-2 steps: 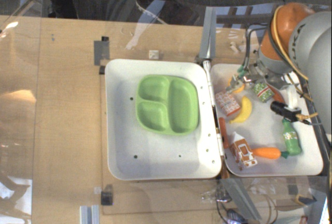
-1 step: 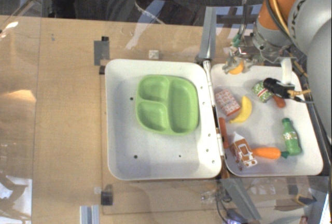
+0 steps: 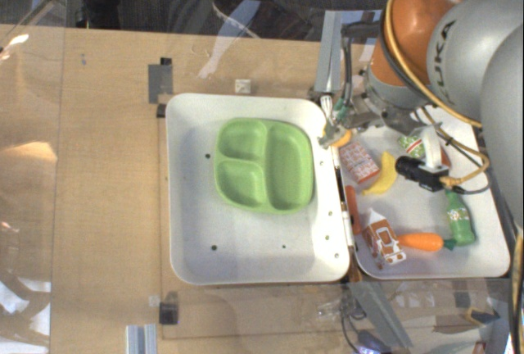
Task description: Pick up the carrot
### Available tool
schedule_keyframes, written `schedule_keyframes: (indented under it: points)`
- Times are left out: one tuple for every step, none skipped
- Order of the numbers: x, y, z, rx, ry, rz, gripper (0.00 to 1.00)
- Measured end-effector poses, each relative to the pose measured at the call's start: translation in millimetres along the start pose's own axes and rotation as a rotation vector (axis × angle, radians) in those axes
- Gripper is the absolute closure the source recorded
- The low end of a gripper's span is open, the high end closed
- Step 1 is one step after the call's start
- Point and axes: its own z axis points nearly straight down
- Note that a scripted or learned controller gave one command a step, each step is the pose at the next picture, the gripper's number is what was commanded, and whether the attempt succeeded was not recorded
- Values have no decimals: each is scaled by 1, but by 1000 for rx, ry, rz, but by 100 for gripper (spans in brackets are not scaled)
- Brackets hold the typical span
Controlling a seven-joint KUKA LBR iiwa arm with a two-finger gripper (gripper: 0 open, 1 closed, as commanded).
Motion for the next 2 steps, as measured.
schedule_keyframes:
  points:
    - [-28, -34, -85, -1, -2, 286, 100]
    - [-21, -29, -135, -2, -2, -222, 100]
